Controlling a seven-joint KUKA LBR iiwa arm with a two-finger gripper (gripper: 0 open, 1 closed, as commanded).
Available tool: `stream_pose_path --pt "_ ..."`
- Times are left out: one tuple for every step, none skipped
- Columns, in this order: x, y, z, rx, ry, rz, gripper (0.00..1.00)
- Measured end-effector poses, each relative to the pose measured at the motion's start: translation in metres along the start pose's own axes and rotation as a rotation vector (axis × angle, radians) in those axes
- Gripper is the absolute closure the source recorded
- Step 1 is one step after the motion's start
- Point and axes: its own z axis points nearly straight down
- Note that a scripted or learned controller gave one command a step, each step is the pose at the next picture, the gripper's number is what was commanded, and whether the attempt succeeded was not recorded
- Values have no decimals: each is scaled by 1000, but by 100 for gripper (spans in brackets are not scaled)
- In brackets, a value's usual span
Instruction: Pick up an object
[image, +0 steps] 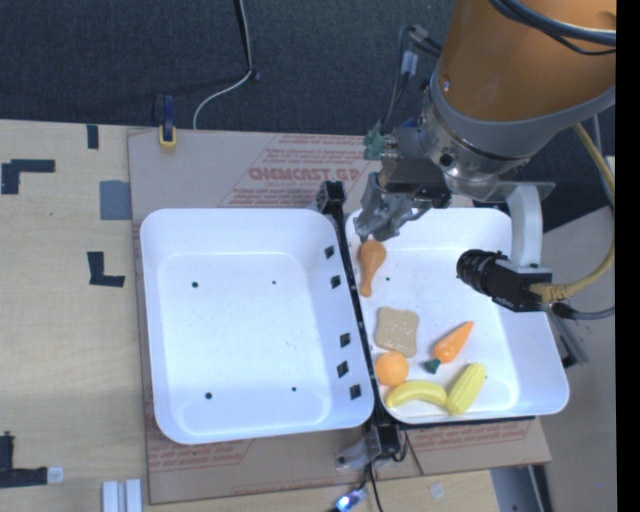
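You're looking at an evenly and fairly brightly lit table, where both white bins come close to washing out: the left bin shows a soft grey shade along its near and inner walls, and the right bin shows a soft shadow under the arm. The picture is slightly soft and grainy, with the arm's close orange band blurred.
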Motion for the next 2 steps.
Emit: stream_pose_path --pt "25 32 -45 -3 1 -3 100" --pt "24 30 -53 2 -1 -2 100"
